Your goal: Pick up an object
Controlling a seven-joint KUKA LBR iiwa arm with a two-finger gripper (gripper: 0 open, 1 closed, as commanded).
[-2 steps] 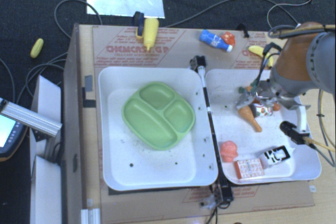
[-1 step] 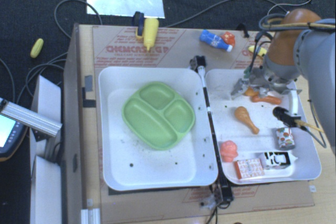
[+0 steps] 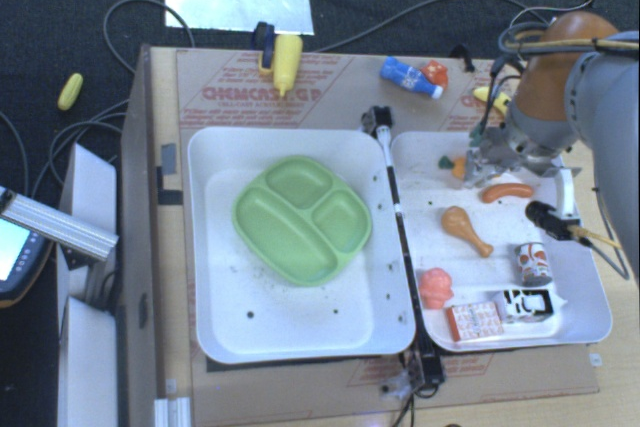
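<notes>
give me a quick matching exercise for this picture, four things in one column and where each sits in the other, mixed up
Things:
1. green divided plate
2. chicken drumstick
3. yellow mustard bottle
4. small can

Places:
A. on the cardboard behind the left bin
B. near the middle of the right bin
C. in the left bin
D. by the right bin's right rim

Pairs: 1-C, 2-B, 3-A, 4-D
</notes>
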